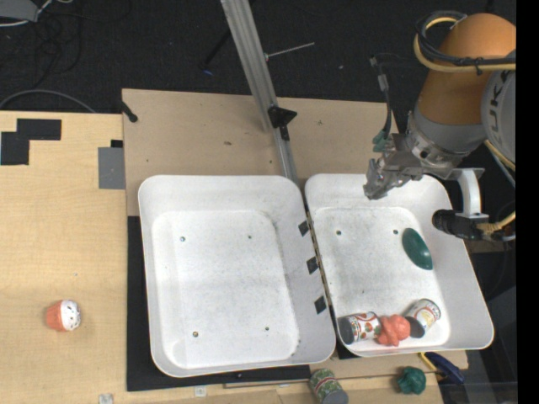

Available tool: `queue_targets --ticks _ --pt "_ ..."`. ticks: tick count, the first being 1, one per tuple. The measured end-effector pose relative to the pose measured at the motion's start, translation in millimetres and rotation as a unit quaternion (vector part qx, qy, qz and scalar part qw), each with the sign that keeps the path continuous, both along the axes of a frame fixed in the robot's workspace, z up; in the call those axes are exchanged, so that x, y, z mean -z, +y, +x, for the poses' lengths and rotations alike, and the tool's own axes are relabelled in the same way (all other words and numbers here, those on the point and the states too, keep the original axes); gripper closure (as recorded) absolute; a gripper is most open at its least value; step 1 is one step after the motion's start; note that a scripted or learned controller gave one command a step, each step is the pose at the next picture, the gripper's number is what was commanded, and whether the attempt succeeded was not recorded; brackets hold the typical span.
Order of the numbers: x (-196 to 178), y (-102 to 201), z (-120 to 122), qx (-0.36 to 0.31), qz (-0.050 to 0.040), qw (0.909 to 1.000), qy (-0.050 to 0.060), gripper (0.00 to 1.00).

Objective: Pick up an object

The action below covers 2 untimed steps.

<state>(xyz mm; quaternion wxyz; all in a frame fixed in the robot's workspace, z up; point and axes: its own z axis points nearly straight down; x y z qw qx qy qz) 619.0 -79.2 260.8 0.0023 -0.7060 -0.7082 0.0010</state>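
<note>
The right bin [370, 242] holds a dark green oval object [417, 248] near its right wall. Along its front edge lie a small can with a red and white label [361, 326], a red lumpy toy [392, 330] and a second small can [424, 316]. My gripper [376, 187] hangs over the back edge of the right bin, well behind and left of the green oval. Nothing shows between its fingers.
The left bin [223, 272] sits beside the right one. A metal rail [257, 74] slants across the back of the bench. A small red and white ball [63, 316] lies on the wooden table at far left. A can [324, 385] and a green lump [412, 380] lie in front of the bins.
</note>
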Motion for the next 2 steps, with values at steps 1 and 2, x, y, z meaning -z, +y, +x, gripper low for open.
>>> queue_targets --ticks 1,2 --pt "19 53 -8 0.0 0.0003 1.0 0.0 1.0" --pt "21 115 -8 -0.001 0.0002 1.0 0.0 1.0"
